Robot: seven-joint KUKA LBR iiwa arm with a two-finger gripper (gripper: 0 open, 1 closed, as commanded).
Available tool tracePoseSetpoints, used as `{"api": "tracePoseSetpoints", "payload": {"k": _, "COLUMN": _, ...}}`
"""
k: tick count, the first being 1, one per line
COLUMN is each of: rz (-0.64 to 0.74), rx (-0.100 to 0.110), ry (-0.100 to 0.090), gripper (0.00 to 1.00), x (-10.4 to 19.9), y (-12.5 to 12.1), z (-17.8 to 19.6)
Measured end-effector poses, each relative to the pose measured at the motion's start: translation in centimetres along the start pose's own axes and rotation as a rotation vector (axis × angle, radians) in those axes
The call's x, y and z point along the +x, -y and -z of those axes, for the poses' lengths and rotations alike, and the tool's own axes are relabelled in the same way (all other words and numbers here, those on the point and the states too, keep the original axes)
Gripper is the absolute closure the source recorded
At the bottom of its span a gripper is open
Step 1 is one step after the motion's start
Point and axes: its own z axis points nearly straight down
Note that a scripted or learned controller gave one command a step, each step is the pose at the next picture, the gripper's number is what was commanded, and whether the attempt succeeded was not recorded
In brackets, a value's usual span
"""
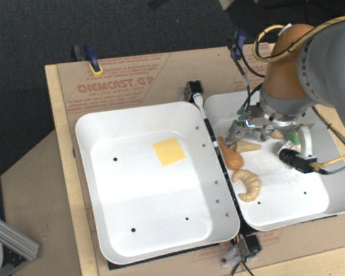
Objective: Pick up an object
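My gripper (251,129) is low over the back of the right bin (307,201), reaching in from the right under the grey arm with the orange band. Just left of it lies a brown, pear-shaped object (229,156) against the bin's left wall. A pale beige piece (247,147) lies right under the gripper, partly covered by it. A croissant-shaped tan object (249,184) rests nearer the front. A small green thing (295,141) peeks out under the wrist. In the left bin (116,236) lies a flat yellow square (169,151).
The two bins meet along a black divider strip (218,160). They sit on a brown board (120,78) held by blue clamps at the back. The arm covers the right bin's back right corner.
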Motion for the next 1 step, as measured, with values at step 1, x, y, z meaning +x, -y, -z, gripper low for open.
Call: {"api": "tracePoseSetpoints", "payload": {"k": 1, "rz": 0.001, "rx": -0.004, "ry": 0.001, "gripper": 0.0, "x": 0.17, "y": -0.5, "z": -0.01}}
